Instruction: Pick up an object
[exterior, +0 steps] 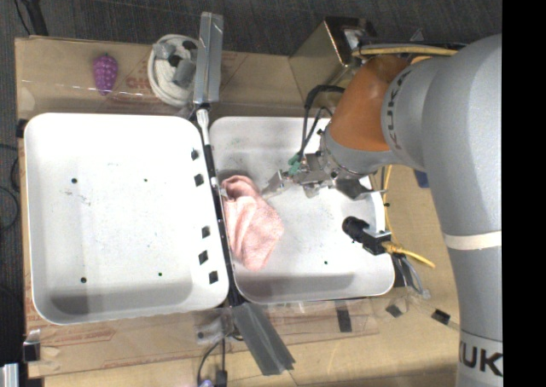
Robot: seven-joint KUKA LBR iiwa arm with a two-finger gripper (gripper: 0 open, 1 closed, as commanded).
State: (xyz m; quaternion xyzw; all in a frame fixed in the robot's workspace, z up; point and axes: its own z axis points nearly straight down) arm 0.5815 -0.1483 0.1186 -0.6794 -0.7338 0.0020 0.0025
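On the left of the tabletop [281, 78], which looks like flat brown cardboard, a small bumpy purple thing [105, 72] is seen. Next to it a round coil of white cord [171, 70] is laid, and a grey metal bar [206, 57] stands just beside the coil.

Below these, the left bin [51, 206] is seen. It is white, smooth and shallow, with rounded corners. A few tiny dark dots are seen on its floor, and nothing else can be made out in it.

The right bin [256, 134] is set against the left one, side by side. It is made of the same white stuff. A soft pink cloth [250, 222] is lying in it, bunched up and wrinkly, close against the bin's left wall.

The end effector [286, 179] is held low over the right bin, just to the right of the pink cloth's top end. It is made of grey metal with a bit of green on it. How far it is open cannot be told, and nothing is seen gripped in it. Whether the cloth is touched by it cannot be told either.

Behind it, the arm [452, 147] is big, round and grey, with a smooth orange band [363, 112]. A small black part [363, 234] is seen by the right bin's right wall.
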